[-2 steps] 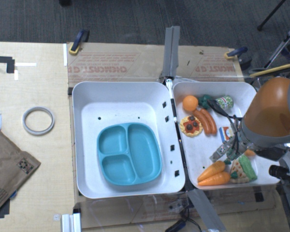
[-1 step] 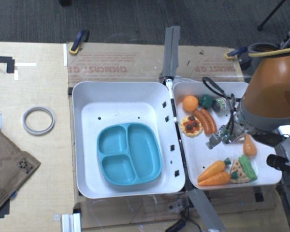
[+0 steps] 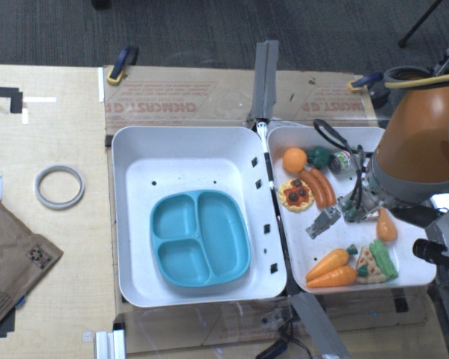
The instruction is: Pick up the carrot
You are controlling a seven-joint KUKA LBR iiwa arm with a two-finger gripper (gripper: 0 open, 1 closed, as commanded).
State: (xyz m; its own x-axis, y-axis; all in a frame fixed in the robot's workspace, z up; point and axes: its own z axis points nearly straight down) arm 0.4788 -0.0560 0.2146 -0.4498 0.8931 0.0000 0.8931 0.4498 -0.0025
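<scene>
Two orange carrots with green tops lie side by side at the front of the right bin [image 3: 426, 279], one [image 3: 329, 261] just behind the other [image 3: 334, 277]. My gripper [image 3: 338, 218] hangs over the middle of that bin, a little behind and above the carrots. It stands open with nothing between its fingers. The arm's orange band [image 3: 419, 137] hides the bin's back right part.
Around the gripper lie an orange ball [image 3: 294, 159], a red sausage [image 3: 320, 187], a small round pizza [image 3: 296, 195], an orange pear-shaped piece [image 3: 386, 227] and a pizza slice [image 3: 370, 265]. The left bin [image 3: 135, 200] holds a blue divided tray [image 3: 200, 238].
</scene>
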